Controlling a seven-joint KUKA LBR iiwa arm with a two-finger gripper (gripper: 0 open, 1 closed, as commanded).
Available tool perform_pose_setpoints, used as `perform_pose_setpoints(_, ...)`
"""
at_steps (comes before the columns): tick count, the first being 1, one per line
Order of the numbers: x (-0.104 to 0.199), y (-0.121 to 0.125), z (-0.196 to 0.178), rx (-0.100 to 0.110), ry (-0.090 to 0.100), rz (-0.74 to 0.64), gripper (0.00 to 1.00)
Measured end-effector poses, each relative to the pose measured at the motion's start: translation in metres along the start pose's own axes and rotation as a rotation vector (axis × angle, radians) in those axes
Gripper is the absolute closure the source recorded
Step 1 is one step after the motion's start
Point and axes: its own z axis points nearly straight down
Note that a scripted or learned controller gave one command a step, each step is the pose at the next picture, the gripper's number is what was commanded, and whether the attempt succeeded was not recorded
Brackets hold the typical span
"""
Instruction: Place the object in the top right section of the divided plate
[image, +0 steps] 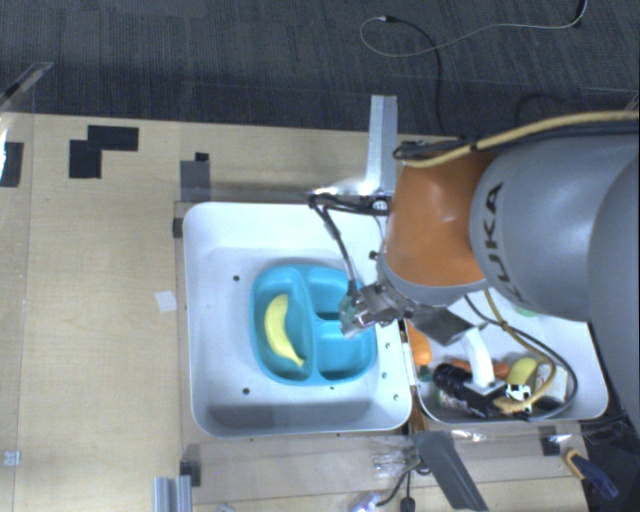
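Camera view is showing two bins (215, 300) on one counter (90, 330). One blue plate (345, 365) is lying in the left bin, carrying one yellow banana (281, 330) in its large left section. "KUKA" is partly showing on the arm (540, 230). Tool (358, 312) is hovering over the plate's right sections; grip state indeterminable.

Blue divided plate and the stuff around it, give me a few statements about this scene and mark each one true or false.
1. A banana lies in the left section of the blue divided plate. True.
2. The plate sits in the right bin. False: it sits in the left bin.
3. The gripper is above the plate's right side. True.
4. The banana is between the gripper's fingers. False: it lies apart, in the plate.
5. The right bin holds several small objects. True.
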Motion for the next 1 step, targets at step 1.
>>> perform_pose_setpoints(1, 0.0488, 0.0395, 0.0802, 0.004, -0.001, 0.545, 1.00)
